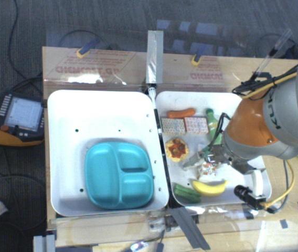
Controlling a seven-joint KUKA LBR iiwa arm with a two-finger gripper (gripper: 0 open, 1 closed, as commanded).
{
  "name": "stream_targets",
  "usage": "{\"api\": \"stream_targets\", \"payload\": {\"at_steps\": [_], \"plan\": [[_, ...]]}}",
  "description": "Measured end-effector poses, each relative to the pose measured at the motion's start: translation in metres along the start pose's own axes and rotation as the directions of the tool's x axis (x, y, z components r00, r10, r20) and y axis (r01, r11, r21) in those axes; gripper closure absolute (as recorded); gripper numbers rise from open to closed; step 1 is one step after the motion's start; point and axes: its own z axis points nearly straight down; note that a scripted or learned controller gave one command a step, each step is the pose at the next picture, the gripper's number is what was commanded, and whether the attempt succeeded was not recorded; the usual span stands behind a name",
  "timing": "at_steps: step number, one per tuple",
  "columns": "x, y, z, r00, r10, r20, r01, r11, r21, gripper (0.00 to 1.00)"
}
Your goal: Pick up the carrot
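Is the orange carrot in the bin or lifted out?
In: the orange carrot lies flat at the right white bin's far edge, gripper elsewhere.

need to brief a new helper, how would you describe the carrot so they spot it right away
Look in the right-hand shallow white bin, at its far end. The slim orange carrot lies flat there, just beyond two small speckled square blocks and left of a green bottle-shaped piece. It is the only long orange item; the yellow banana lies at the near end.

Robot lab: teach pendant (17, 121), cables, carpet.
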Motion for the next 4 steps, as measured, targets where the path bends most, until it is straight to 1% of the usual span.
{"api": "stream_targets", "payload": {"at_steps": [1,2,3,4], "plan": [[0.016,-0.018,-0.018,0.988,0.157,-0.008,-0.156,0.988,0.015,0.0],[-0.03,-0.019,-0.141,0.987,0.158,-0.004,-0.158,0.987,0.013,0.0],[0.05,-0.015,-0.093,0.977,0.211,-0.005,-0.211,0.977,0.016,0.0],[0.015,0.051,-0.092,1.0,0.026,-0.004,-0.026,1.0,0.012,0.0]]}}
